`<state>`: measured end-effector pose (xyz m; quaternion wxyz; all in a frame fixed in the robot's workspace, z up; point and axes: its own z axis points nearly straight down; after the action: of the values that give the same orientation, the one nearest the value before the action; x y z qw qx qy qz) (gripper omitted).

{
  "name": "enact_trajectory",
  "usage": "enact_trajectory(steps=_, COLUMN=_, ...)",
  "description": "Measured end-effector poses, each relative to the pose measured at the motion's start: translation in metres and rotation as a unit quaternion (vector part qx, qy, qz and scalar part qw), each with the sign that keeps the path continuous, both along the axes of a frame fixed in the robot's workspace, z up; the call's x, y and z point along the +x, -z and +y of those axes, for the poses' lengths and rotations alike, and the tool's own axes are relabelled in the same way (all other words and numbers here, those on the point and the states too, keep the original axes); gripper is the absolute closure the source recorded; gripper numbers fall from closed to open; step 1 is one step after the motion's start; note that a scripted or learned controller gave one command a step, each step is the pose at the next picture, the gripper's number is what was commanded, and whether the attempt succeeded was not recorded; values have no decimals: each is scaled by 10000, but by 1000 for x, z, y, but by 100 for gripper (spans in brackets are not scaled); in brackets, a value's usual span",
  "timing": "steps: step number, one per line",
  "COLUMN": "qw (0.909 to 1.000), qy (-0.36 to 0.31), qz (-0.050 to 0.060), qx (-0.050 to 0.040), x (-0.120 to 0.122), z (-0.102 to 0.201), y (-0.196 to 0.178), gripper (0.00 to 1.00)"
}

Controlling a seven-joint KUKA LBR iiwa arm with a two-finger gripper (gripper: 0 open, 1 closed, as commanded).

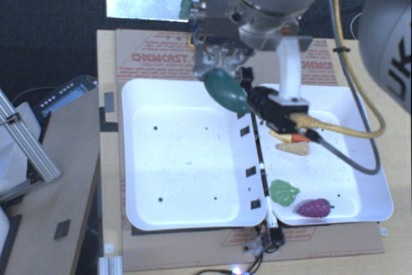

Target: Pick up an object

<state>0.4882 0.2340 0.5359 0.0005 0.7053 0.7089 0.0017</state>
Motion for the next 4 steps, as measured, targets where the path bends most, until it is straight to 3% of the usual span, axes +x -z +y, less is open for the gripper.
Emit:
enact_trajectory(steps=1, qw=10000, qy=-6, qz=11, qx=-4, x=-2, z=1, y=1, gripper=100)
enact_trajectory(steps=2, qw=10000, qy=24, qz=0, qx=-5, x=49, z=0, y=2, gripper=100)
enact_trajectory(steps=4, qw=10000, qy=5, qz=8, qx=-4, x=50, z=0, y=4, gripper=100)
